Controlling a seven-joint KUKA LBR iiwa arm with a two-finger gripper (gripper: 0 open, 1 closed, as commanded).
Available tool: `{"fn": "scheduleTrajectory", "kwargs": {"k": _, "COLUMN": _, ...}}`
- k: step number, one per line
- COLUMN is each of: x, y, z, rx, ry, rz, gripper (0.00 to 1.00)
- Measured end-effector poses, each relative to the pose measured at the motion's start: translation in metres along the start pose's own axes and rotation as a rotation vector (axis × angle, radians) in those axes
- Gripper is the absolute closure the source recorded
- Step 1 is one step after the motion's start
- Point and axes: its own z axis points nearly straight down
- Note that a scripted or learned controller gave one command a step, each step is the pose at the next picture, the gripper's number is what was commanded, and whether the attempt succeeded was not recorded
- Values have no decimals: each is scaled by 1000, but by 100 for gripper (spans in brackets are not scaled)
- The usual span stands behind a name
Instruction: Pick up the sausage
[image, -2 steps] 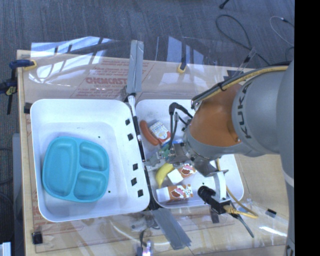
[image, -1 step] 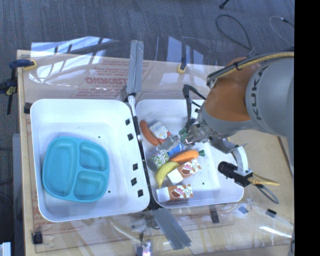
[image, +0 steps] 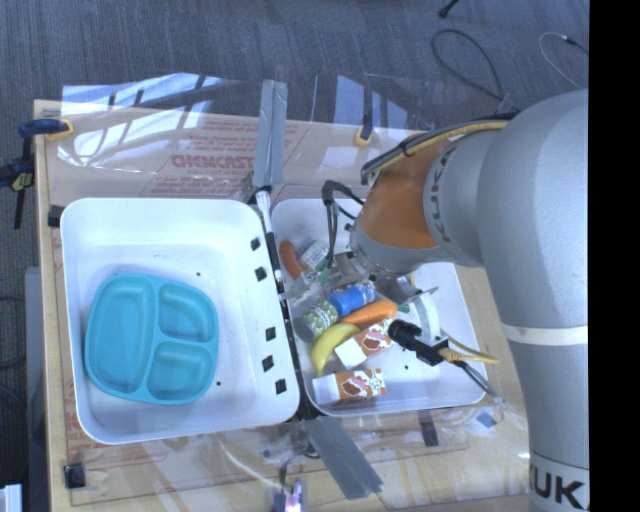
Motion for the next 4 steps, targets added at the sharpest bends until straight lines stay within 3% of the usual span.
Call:
{"fn": "scheduleTrajectory", "kwargs": {"k": 1, "x": -20, "y": 46, "z": 15, "rx": 71, "ry": 17, "rz": -82, "gripper": 0}}
{"fn": "scheduleTrajectory", "kwargs": {"k": 2, "x": -19, "y": 47, "z": 5, "rx": 72, "ry": 18, "rz": -88, "gripper": 100}}
{"fn": "scheduleTrajectory", "kwargs": {"k": 3, "x": -19, "y": 47, "z": 4, "rx": 72, "ry": 17, "rz": -88, "gripper": 0}}
{"fn": "scheduleTrajectory", "kwargs": {"k": 4, "x": -36, "y": 86, "z": 10, "rx": -6, "ry": -9, "rz": -68, "gripper": 0}}
